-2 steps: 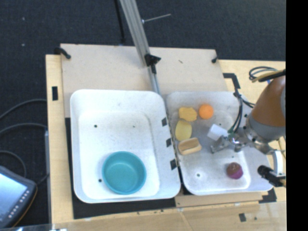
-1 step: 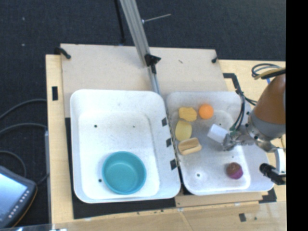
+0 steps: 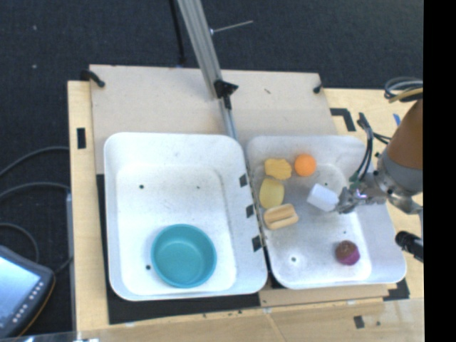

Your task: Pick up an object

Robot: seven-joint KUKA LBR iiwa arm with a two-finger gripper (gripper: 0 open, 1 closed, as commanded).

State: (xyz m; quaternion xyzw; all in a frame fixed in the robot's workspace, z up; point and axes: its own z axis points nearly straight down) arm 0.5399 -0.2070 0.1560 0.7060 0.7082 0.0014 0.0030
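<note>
Above right bin (image 3: 370, 258), end effector (image 3: 347, 200) low.

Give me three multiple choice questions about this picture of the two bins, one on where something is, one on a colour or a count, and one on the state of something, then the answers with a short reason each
1. Where is the bowl?
A. In the left bin, near its front
B. In the right bin, beside the orange ball
C. On the bench outside both bins

2. What colour is the bowl?
A. Red
B. Teal blue
C. Black

3. How does the bowl sit?
A. Upside down
B. Lying on its side
C. Upright, opening facing up

Answers:
1. A: the bowl sits in the front part of the left bin, apart from the right bin.
2. B: its rim and inside are teal blue, unlike the orange ball or the dark purple ball.
3. C: the view looks down into its hollow inside.

The pincer is next to the white block in the right bin.
</note>
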